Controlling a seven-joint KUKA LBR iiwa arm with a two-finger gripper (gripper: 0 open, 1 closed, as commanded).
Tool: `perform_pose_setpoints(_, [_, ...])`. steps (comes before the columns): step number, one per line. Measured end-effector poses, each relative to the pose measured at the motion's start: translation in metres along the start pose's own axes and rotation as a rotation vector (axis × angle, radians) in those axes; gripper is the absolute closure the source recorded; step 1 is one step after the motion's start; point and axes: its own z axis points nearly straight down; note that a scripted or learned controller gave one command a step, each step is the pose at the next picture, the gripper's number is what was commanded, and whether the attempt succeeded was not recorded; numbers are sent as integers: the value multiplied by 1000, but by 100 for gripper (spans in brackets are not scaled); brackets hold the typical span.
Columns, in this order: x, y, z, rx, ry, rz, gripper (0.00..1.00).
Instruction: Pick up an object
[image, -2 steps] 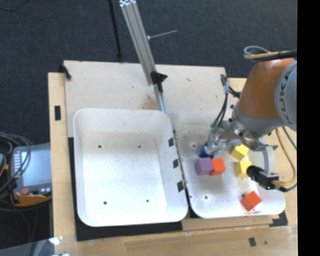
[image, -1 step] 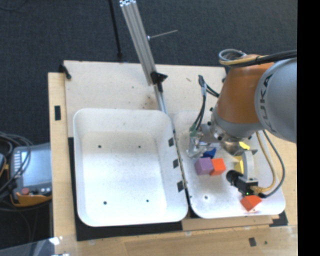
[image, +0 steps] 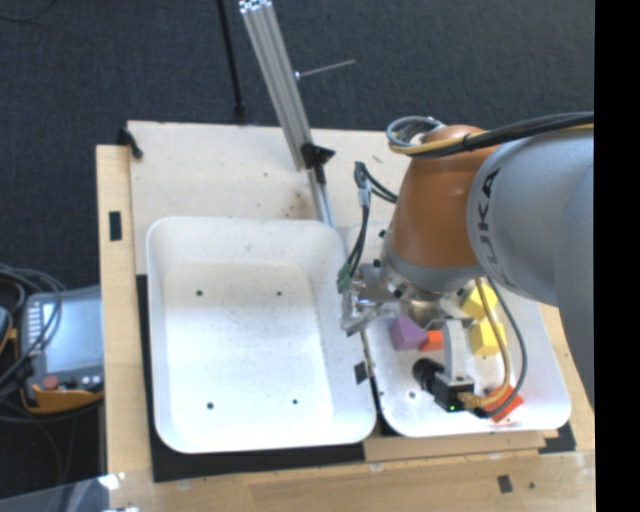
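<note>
Lettering on the robot arm

We are reading part of dark block lettering on the grey arm (image: 530, 215), just right of its orange band (image: 440, 195); the letters "UK" are showing, running down the casing, likely part of the maker's name; we are finding no other legible text, label or number anywhere else on the bench.

arm (image: 530, 215): grey | orange band (image: 440, 195) | black lettering, seemingly "KUKA"
</note>
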Motion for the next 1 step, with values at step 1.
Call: perform_pose_setpoints(1, [47,-13,4,1,0,0,100])
